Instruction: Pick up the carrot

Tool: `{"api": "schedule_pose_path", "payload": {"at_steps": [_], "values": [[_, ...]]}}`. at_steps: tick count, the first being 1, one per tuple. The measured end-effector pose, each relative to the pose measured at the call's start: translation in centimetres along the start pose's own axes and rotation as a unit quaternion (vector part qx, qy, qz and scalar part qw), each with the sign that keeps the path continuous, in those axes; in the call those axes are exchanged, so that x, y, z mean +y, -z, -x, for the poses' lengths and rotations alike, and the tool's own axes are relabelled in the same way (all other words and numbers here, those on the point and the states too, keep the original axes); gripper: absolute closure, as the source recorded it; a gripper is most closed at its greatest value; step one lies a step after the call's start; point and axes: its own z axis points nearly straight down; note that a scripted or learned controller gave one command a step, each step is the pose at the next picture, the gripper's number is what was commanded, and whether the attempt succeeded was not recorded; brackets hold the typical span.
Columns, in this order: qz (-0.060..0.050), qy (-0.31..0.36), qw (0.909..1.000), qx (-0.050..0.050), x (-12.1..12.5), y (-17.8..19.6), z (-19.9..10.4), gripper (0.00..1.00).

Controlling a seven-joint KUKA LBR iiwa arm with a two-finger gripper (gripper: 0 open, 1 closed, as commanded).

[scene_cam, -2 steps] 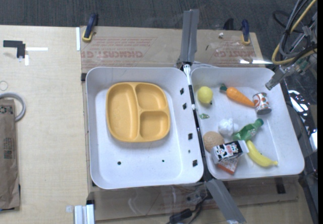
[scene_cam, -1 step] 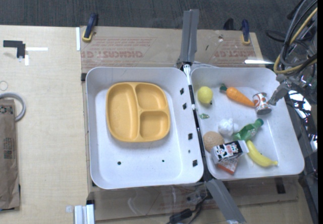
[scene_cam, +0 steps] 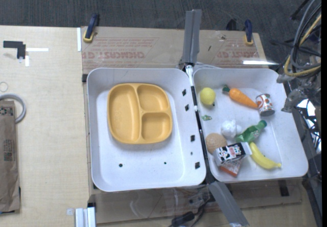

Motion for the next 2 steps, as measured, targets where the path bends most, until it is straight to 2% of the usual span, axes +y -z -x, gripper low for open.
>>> {"api": "schedule_pose_path", "payload": {"at_steps": [1,2], "values": [[0.000,0.000,1.0000,0.000,0.0,0.0,0.0,0.00],[0.000,0.006,1.0000,0.001,-1.2,-5.7,-6.5,0.00]]}}
